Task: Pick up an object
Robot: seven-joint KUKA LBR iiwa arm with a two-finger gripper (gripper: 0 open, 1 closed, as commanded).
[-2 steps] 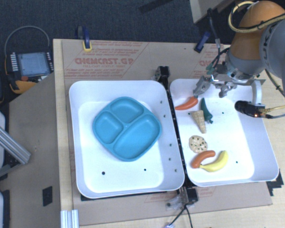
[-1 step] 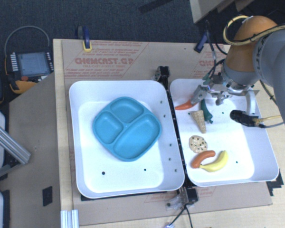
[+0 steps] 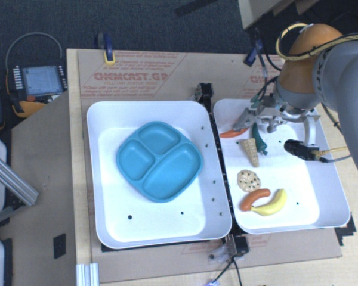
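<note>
My gripper (image 3: 253,128) is down in the back left part of the right bin (image 3: 328,213), reaching in from the right under the orange-banded wrist. Just left of it lies an orange carrot (image 3: 231,134). A tan waffle cone (image 3: 249,152) lies right below it, close to the gripper's tip. Farther toward the front are a round speckled cookie (image 3: 248,180), a red sausage (image 3: 254,199) and a yellow banana (image 3: 271,203), the last two touching each other. Nothing can be seen held.
The left bin (image 3: 107,219) holds a blue divided plate (image 3: 160,160) near its middle. A black divider rail (image 3: 218,159) runs between the bins. The right half of the right bin is bare white floor.
</note>
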